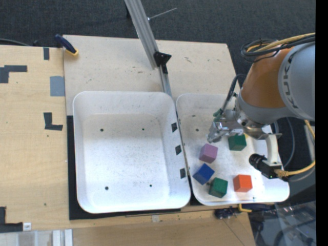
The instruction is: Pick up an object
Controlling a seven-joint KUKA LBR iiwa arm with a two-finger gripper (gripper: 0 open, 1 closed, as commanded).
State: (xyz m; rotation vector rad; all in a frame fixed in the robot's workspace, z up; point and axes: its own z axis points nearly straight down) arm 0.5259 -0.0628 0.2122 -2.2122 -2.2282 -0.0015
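Several small blocks lie in the right bin [197, 111]: a pale purple block [208, 152], a blue block [204, 173], a dark green block [219, 187], an orange block [243, 183] and a green block [237, 142] partly under the arm. My gripper [219, 130] hangs over the right bin, just above and to the right of the purple block, close to the green one. I see nothing between its fingers.
The left bin [125, 150] sits beside the right one, sharing a raised middle wall. A slanted metal rail [146, 32] crosses the bench behind the bins. The grey and orange arm [271, 86] covers the right bin's far right part.
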